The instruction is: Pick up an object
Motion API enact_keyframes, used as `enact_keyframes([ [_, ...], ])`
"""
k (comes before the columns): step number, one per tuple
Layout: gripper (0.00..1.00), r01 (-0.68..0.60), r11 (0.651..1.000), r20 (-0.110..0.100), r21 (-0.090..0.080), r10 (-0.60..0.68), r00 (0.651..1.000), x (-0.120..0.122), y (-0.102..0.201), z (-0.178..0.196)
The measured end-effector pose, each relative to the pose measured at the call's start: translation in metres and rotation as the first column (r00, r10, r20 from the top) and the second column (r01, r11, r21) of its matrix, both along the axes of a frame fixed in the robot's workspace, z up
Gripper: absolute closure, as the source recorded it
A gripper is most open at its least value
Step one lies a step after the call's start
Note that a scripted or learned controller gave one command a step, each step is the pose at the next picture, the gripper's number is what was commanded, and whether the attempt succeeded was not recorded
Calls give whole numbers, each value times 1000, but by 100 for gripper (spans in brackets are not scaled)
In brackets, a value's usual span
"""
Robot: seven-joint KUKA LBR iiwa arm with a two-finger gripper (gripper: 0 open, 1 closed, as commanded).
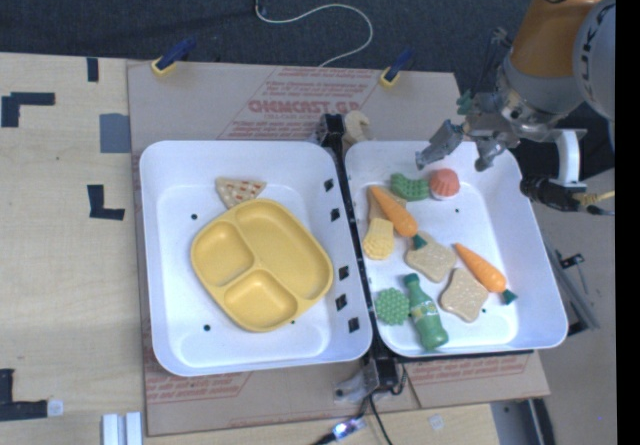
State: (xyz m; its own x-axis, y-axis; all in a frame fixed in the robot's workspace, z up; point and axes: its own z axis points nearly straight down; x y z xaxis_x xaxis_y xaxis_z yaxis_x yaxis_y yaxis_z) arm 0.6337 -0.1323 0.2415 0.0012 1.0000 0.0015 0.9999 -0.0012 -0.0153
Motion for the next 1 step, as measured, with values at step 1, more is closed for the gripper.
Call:
enact_keyframes([
  [1, 0, -3, 1000, 13, -1, 3, 1000, 2, 0, 9],
])
